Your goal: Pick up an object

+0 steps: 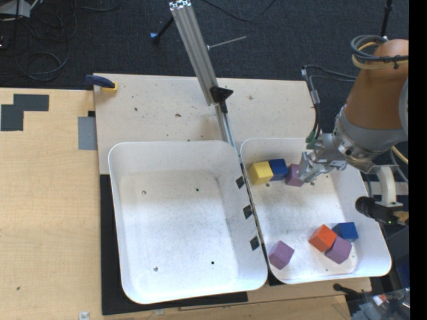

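1. Grey arm with orange band (377, 89) reaches in from the right over the right-hand shallow white bin (373, 262).
2. Two-finger gripper (303, 174) sits low in that bin's upper left part, at a small purple block (293, 175); whether its grasp is open or closed on the block cannot be told.
3. Yellow cube (261, 172) and blue cube (278, 168) lie touching, just left of the purple block.
4. Orange cube (323, 237), a second blue cube (346, 231) and a purple cube (339, 250) cluster near the bin's lower right; another purple cube (281, 254) lies lower left.
5. Left-hand shallow white bin (123, 179) stands alongside.
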You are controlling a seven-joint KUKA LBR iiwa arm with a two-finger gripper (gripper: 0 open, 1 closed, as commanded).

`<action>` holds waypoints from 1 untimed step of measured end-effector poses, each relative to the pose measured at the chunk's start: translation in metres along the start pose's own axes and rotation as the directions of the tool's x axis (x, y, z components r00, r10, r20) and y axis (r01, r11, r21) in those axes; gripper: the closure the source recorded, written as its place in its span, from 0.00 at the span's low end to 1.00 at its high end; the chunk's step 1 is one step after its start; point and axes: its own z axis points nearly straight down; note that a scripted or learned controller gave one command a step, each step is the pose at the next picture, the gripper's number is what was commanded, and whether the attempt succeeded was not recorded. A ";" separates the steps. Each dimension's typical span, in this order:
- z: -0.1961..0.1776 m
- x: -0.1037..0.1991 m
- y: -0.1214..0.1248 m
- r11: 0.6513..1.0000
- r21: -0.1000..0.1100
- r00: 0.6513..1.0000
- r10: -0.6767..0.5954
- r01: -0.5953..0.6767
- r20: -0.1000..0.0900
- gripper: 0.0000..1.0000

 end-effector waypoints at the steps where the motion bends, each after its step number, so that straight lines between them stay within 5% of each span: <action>1: 0.002 0.054 0.020 1.000 -0.003 1.000 0.000 0.000 0.001 1.00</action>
